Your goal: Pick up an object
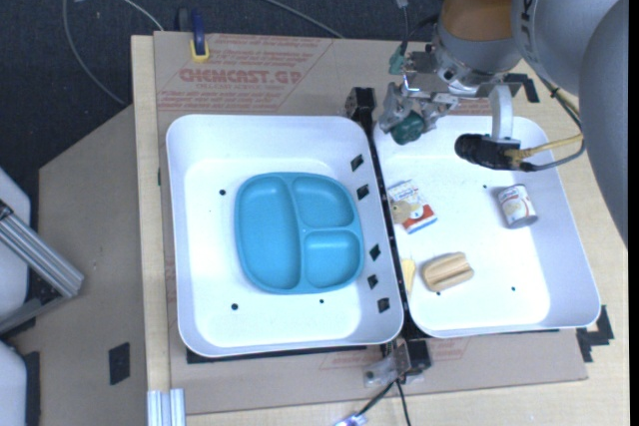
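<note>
As it hangs at upper centre over the shallow white right bin (479, 249), the two-finger gripper (412, 115) seemingly targets a small teal object (406, 129); its grip cannot be told.

Teal thing (408, 129) at claw (403, 115): unidentifiable, perhaps toy.

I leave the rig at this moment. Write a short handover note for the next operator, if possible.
Hand: over the far corner of the right white bin, beside the left white bin; small green thing at its tip, grip unclear.
Things: red-and-white packet, small grey can and tan block lie in the right bin; blue divided plastic plate in the left bin.
Done: no pick confirmed.
Left: grasp one object, lift it.
</note>
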### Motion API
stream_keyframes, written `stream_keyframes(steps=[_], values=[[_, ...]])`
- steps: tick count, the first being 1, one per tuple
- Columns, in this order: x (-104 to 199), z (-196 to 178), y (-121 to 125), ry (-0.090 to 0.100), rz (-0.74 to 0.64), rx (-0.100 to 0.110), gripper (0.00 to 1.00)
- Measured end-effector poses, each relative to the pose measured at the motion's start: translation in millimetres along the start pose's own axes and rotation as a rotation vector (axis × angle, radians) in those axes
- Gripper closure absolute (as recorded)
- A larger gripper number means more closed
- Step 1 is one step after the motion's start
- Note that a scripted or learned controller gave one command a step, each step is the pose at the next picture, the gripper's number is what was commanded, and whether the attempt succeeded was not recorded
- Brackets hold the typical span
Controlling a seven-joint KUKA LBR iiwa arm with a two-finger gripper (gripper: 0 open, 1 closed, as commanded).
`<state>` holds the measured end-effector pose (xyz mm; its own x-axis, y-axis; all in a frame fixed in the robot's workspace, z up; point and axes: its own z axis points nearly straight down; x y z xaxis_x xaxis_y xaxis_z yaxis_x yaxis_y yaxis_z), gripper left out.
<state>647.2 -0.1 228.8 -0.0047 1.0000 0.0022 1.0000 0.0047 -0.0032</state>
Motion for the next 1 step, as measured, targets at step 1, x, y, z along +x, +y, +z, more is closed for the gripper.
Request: stream_keyframes(steps=[1], values=[[54.0, 11.3, -6.6, 0.0, -0.001, 0.0, 1.0]])
